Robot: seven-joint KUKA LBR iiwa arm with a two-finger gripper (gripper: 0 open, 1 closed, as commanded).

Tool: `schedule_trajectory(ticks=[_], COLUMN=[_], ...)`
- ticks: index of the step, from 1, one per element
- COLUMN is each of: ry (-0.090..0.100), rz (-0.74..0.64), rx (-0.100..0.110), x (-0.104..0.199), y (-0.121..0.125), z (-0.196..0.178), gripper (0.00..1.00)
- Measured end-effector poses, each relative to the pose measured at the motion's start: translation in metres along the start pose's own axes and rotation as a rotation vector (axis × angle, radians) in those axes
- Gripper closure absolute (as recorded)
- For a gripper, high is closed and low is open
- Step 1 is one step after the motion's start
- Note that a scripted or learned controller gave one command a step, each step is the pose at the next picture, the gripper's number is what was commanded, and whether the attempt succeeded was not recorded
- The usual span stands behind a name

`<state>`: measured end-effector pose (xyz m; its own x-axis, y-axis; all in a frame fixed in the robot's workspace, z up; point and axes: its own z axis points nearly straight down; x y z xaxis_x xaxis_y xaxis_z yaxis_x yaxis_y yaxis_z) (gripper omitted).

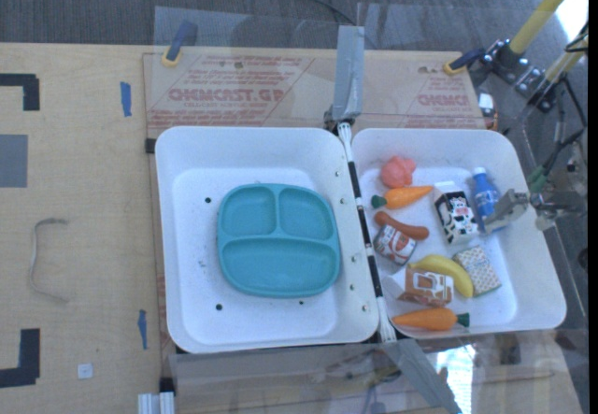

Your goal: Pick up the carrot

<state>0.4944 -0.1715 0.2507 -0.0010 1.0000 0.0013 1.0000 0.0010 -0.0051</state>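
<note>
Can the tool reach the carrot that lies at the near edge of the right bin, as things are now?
Probably yes. That carrot lies bare at the right bin's edge, nothing on top of it. The tool is apart, by the blue bottle. The banana leaves room.

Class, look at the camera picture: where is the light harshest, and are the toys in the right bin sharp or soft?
Camera view: a blown-out bright patch sits at the top right corner; the white bins look evenly lit; the small toys, such as the carrot and banana, are soft, fine print unreadable.
</note>
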Motion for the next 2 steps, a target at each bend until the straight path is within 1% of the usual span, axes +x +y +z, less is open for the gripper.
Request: schedule_trajectory(ticks=[1, 2], ry=[-0.007, -0.003], rz=[-0.303, -0.127], rx=[-0.014, -0.007], x=[0.066, 0.061], y=[-0.007, 0.086], z=[0.127, 0.161], gripper=[0.00, 0.00])
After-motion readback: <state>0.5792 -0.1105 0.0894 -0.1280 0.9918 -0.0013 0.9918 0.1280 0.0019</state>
